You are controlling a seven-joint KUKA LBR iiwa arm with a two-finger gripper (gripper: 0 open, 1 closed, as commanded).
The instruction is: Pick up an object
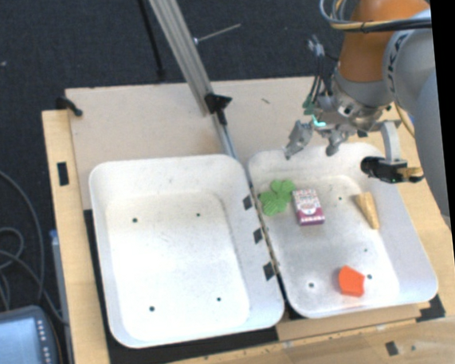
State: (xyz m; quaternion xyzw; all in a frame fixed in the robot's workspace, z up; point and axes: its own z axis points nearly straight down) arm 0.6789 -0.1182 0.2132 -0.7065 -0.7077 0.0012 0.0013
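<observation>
A tan surface (149,117) is seen carrying two shallow white bins side by side, the left bin (178,246) and the right bin (396,265) touching along their inner edges. An aluminium post (187,57) is observed rising at a slant from behind the point where the two bins meet. The grey arm (412,63), with its orange band (377,31), is seen entering from the right and is held above the rear edge of the right bin. The gripper (315,138) is noted hanging over the rear rim of that bin, its fingers (296,142) spread apart with nothing held between them. Four objects are recorded inside the right bin. A green leafy item (277,197) is found near the bin's left wall, with a small pink and white box (308,207) just beside it on the right. An orange block (351,281) is recorded toward the front of the bin, well apart from the others. A tan cone-shaped piece (366,209) is noted near the right wall. All four are seen resting on the bin floor, below and apart from the gripper.
</observation>
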